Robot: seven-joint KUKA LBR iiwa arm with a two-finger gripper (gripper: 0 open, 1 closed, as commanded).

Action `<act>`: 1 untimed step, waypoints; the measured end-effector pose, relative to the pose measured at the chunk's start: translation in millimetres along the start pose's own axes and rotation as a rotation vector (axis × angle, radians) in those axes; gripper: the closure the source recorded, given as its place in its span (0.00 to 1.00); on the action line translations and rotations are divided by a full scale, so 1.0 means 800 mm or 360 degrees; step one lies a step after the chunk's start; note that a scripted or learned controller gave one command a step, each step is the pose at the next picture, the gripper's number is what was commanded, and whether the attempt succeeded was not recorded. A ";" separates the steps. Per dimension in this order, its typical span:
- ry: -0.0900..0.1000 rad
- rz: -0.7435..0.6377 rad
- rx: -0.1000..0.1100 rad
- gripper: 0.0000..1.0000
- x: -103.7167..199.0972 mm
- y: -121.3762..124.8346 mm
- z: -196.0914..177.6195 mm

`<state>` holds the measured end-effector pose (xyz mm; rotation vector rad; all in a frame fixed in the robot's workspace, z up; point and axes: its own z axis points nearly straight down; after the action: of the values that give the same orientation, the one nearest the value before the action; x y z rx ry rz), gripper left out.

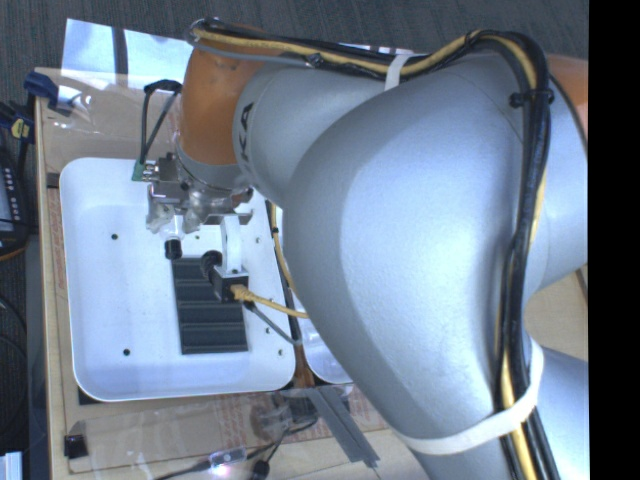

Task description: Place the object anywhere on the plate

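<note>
My grey arm [420, 218] with its orange band [210, 98] reaches over the left shallow white bin [100, 268], covering most of the right bin [325, 368] (a small corner of it peeks out near the bench's front edge). My two-finger gripper [195, 258] hangs over the middle of the left bin, toward its right edge. Below it sits a dark, ribbed, rectangular block [210, 313], lying toward the bin's front right corner. I cannot tell whether my fingers are spread or closed, nor whether they touch the block.
</note>
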<state>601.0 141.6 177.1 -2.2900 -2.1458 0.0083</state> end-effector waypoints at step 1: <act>0.0000 -0.0800 -0.0002 1.00 -0.105 -0.034 -0.017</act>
<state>568.2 59.3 191.2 -1.6846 -2.6473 0.0058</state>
